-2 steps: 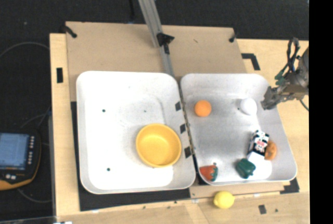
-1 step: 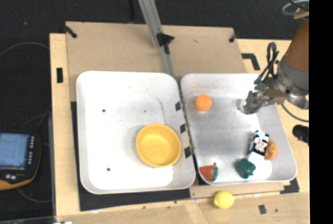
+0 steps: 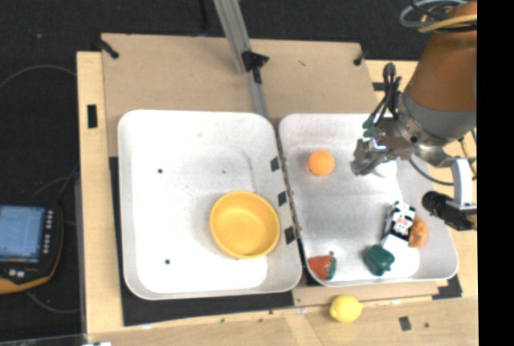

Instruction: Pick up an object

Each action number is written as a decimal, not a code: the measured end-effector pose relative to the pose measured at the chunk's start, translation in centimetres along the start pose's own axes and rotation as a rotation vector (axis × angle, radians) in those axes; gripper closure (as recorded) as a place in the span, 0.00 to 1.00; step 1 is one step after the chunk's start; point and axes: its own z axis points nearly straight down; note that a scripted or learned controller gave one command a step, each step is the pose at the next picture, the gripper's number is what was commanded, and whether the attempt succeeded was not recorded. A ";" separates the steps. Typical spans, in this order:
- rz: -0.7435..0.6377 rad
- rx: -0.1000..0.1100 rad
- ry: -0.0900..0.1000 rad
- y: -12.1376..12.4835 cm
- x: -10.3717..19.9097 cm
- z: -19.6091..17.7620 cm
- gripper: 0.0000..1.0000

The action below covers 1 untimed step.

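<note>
A grey robot arm's claw [image 3: 368,160] – whether open or closed I cannot tell – hangs over the right bin [image 3: 345,212] just beside an orange ball [image 3: 321,163], so it probably needs centring above the ball before descending.

No text, label, brand, number or sign can be read anywhere in the frame. The handheld control pendant [image 3: 28,246] at the lower left edge has a lit bluish screen, but whatever it displays is too small and blurred to make out. The small black-and-white toy [image 3: 401,221] in the right bin [image 3: 337,136], toward the lower right of the frame, carries dark patches and a red spot, though these do not resolve into any letters or figures.
</note>
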 end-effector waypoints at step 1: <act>0.000 0.001 0.000 -0.4 4.5 1.4 1.00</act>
